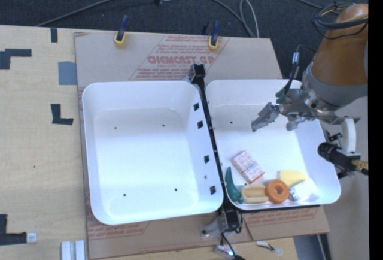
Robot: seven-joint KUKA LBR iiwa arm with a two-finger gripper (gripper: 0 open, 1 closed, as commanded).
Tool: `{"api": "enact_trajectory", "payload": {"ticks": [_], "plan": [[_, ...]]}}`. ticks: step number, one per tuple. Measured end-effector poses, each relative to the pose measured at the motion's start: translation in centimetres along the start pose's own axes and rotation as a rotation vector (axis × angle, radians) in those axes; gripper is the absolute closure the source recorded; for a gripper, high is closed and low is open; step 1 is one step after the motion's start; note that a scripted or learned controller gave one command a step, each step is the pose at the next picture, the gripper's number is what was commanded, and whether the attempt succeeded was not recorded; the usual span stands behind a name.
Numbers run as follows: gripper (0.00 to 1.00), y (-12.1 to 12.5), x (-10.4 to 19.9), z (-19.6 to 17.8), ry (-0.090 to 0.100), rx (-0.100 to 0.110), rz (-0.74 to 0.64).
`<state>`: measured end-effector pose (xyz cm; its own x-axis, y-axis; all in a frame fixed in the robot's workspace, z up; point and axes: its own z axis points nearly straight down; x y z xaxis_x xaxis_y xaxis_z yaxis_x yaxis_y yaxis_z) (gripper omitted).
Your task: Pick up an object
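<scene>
Two white bins sit side by side on my bench: the left bin (143, 151) and the right bin (263, 103), split by a black divider (206, 139) running from 12 to 6 o'clock.

Arm (338, 55): I see it enter from 3 o'clock, its orange band above the wrist. The gripper (276, 119) hangs over the upper middle of the right bin, at about 2 o'clock from the objects. Its two grey fingers (262, 117) stand apart, one pointing toward 8 o'clock and the other nearer the wrist, with nothing between them. The hand is spread and holds no object.

Objects: all lie clustered in the right bin's near edge, around 6 o'clock in that bin.
- Box (247, 166): red and white, flat, tilted, the farthest object from the near rim.
- Ring (277, 191): orange, just at 5 o'clock from the box.
- Block (254, 193): tan, touching the ring's 9 o'clock side.
- Wedge (292, 178): yellow, just at 1 o'clock from the ring.
- Green piece (232, 188): long and curved, lying along the divider at 9 o'clock from the block.
- Pale item (304, 194): at 3 o'clock from the ring; I cannot tell what it is.

Two clamps (121, 32) pin the cardboard sheet (173, 58) at 12 o'clock.
</scene>
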<state>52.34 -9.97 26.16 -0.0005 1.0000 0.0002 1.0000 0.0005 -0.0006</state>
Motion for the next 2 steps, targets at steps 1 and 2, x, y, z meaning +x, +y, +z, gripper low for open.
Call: {"api": "enact_trajectory", "payload": {"ticks": [1, 2], "plan": [[0.00, -2.2, -3.2, 13.0, 0.001, 0.011, 0.003], [0.00, 3.6, -5.5, 17.4, 0.000, 0.001, 0.000]]}}
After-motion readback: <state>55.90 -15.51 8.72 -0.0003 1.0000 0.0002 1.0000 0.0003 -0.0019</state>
